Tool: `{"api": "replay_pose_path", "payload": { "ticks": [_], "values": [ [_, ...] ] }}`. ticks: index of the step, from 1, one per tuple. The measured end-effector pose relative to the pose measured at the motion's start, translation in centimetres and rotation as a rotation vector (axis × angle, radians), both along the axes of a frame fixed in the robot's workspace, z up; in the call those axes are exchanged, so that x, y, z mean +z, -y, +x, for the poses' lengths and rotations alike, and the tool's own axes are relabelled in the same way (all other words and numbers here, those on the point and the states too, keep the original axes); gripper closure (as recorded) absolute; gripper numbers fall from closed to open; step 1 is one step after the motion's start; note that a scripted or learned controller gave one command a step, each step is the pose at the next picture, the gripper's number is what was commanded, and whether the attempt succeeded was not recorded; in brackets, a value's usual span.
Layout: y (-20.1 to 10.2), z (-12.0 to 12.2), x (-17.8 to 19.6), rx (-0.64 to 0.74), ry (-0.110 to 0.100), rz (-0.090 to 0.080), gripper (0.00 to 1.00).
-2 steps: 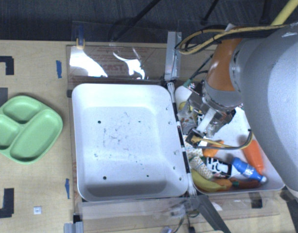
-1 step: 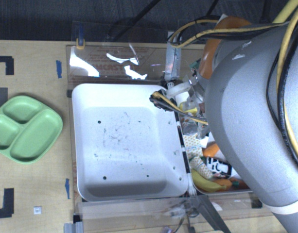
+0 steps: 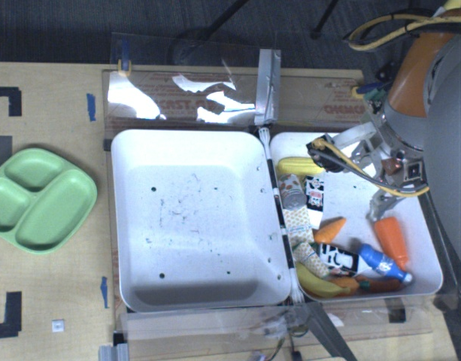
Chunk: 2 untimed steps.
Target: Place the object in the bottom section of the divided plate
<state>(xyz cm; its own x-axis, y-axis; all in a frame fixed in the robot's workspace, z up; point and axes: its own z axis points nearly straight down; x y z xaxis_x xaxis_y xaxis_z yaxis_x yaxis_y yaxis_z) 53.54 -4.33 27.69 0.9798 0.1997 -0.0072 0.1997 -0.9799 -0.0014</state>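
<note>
**Arm Leaned Over the Right Bin, Green Plate Waited Far Left**

The grey arm (image 3: 433, 89) came in from the upper right of the frame. Its orange band sat high near the top right corner, and yellow cables looped over it. The arm bent down and to the left, so its wrist hung over the upper part of the right bin (image 3: 433, 265).

The gripper (image 3: 380, 201) pointed down into that bin, just above an orange carrot-shaped toy (image 3: 392, 241). Nothing could be seen between its fingers. Whether they were spread or pressed together could not be told from this view.

The right bin was full of small things. A yellow banana (image 3: 299, 165) lay near its top left corner. Below it were a small can (image 3: 292, 192), a black and white packet (image 3: 314, 194), and an orange wedge (image 3: 329, 229). A blue bottle (image 3: 380, 262) lay near the bottom, beside the carrot toy. Another banana (image 3: 320, 286) curved along the bottom edge.

The left bin (image 3: 140, 156) sat in the middle of the frame, touching the right bin.

The green divided plate (image 3: 40, 199) rested on the wooden bench (image 3: 42, 299) at the far left, well apart from the arm. Its big section was at the lower right of the plate.
</note>
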Motion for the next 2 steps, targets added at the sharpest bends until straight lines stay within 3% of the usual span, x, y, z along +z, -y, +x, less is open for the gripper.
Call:
{"api": "replay_pose_path", "payload": {
  "ticks": [1,2],
  "values": [
    [-4.5,0.6,-1.5,0.003,-0.001,0.001,0.00],
    [4.6,3.3,7.9,0.035,0.001,0.001,0.00]
  ]
}}
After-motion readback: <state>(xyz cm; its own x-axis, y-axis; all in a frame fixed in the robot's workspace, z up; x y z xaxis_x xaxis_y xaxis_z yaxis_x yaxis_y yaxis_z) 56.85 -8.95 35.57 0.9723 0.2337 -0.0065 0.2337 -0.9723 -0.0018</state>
